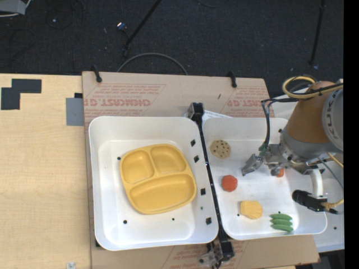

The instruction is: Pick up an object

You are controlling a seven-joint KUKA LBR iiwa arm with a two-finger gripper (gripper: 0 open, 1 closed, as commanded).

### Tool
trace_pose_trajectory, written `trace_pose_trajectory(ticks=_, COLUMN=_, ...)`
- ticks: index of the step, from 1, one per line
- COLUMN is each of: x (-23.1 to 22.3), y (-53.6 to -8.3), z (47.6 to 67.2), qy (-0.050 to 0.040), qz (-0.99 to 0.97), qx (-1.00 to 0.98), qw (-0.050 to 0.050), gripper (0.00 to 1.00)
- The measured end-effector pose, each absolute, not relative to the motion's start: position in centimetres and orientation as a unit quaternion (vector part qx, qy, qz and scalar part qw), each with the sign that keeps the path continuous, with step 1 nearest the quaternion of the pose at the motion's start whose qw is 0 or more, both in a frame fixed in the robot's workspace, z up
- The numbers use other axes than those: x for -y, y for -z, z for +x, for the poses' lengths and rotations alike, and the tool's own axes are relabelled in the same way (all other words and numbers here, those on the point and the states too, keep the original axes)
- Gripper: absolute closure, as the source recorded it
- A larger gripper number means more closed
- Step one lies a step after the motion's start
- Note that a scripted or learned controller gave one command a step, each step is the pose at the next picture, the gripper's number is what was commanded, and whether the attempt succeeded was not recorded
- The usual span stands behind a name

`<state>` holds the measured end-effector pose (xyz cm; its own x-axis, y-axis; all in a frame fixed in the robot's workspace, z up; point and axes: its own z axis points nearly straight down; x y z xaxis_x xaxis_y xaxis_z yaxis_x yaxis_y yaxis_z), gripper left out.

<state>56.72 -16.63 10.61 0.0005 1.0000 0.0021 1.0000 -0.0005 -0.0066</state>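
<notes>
1. Right now I see a red ball (229, 182) lying in the right bin (314, 228), between a cookie (220, 148) and a yellow chunk (251, 209).
2. My claw (252, 165) hovers just right of the ball; I cannot tell its opening, and nothing shows in it.
3. Green pods (282, 222) lie near the front.
4. A yellow tray (158, 178) sits in the left bin (106, 206).

Two smooth white plastic bins (106, 150) sit on brown printed cardboard (168, 91) beside a pale matt wood-grain bench top (39, 178), the left one holding a glossy yellow plastic divided plate (158, 178).
</notes>
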Motion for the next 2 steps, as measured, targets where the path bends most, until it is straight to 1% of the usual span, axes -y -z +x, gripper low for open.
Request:
trace_pose_trajectory(ticks=1, x=16.7, y=-11.9, z=56.7, qy=-0.0015, qz=-0.708, qx=0.706, qw=0.003, gripper=1.0)
trace_pose_trajectory(ticks=2, x=16.7, y=-16.5, z=55.9, qy=0.0001, qz=-0.708, qx=0.706, qw=0.0, gripper=1.0)
